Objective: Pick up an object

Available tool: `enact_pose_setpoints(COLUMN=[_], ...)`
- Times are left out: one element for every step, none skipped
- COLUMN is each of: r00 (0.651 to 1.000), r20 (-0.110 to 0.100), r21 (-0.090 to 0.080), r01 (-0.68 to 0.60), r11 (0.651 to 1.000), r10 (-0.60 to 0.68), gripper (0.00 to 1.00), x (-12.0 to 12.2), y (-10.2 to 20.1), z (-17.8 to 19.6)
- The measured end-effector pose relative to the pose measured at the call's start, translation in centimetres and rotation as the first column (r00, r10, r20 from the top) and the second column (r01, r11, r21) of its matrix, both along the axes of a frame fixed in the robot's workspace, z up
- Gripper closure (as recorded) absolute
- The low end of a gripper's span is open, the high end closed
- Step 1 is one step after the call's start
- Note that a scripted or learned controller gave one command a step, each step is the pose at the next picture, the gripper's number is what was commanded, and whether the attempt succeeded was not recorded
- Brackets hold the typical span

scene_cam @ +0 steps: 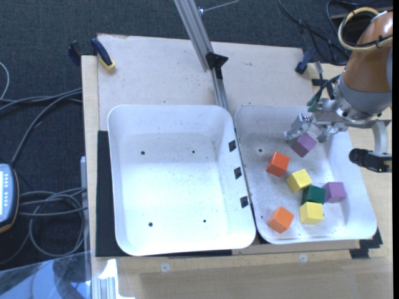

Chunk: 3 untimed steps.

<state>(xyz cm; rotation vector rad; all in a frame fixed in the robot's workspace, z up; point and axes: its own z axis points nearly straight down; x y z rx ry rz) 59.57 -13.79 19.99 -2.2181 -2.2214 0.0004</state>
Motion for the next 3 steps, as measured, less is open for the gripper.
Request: enact_pose_setpoints(r00=[1.000, 1.000, 1.000], r20=[0.000, -0.004, 0.006], r21=[0.000, 0.000, 0.005], r01=[0.000, 0.001, 0.001], r11=[1.000, 1.000, 1.000], r10=[0.000, -0.001, -0.001], gripper=[0.00, 0.00, 0.00], x=[0.0, -0.2, 0.1], y=[0.0, 0.0, 0.2], z=[0.0, -4.2, -8.9])
